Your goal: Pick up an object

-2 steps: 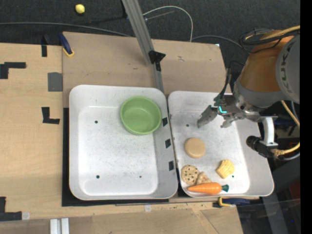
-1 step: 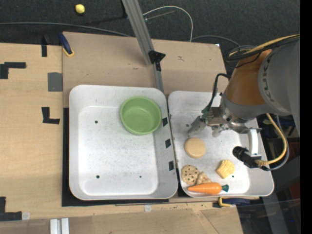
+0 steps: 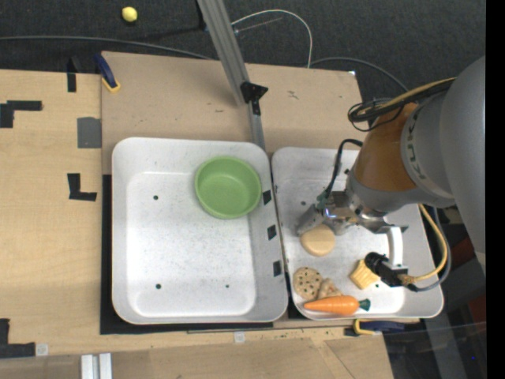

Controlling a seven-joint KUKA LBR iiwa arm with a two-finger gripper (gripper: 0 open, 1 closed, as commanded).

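My gripper (image 3: 322, 221) reaches down into the right bin (image 3: 308, 168), its tip just above and touching a round tan bun-like piece (image 3: 319, 242). Below the bun lie a speckled cookie (image 3: 306, 279), an orange carrot with a green end (image 3: 336, 306) and a small yellow cheese wedge (image 3: 362, 275). The grey arm with its orange band (image 3: 387, 160) comes in from the right and covers the bin's right part.
The left bin (image 3: 158, 235) holds a green bowl (image 3: 228, 186) at its upper right. A grey metal pole (image 3: 225, 42) slants down to the gap between the bins. Cables loop on the bench behind the right bin.
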